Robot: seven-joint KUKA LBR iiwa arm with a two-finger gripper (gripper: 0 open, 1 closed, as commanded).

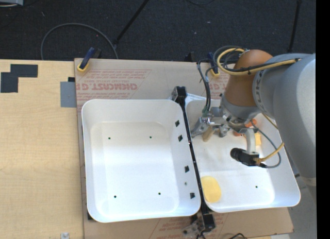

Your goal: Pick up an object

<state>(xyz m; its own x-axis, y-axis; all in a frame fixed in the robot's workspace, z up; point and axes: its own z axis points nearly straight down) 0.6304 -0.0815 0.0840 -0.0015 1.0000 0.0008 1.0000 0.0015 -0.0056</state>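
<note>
Pale wood-grain table (36,145) spreads to the left, with a printed cardboard sheet (118,81) under two shallow white bins set side by side and touching along a black clip-studded divider (186,150).

Nearest, at the front-left corner of the right bin (258,194), lies a soft-looking yellow object (211,189), rounded and matte, close to the divider wall. It looks like a small sponge or a foam shape, though the picture is too coarse to be sure. The left bin (103,130) is smooth moulded plastic with rounded corners and a few small dark dots on its floor.

Farther back in the right bin, the end effector (214,124) hangs low near the rear-left part, close to the divider. Its metal parts blur together, so I cannot tell whether it is parted or closed, and nothing can be seen between its tips. A small orange object (251,123) peeks out just beside it, mostly hidden by the wrist. A black fitting (243,155) with a yellow cable hangs from the arm (289,104) over the middle of the bin.

Risks, as I judge them: working this close to the divider, the tool could catch the bin wall or its clips and shift both bins. The yellow object sits well apart from the tool, tight in a corner where the walls may block a clean closing. The dangling cable could drag across loose things.
</note>
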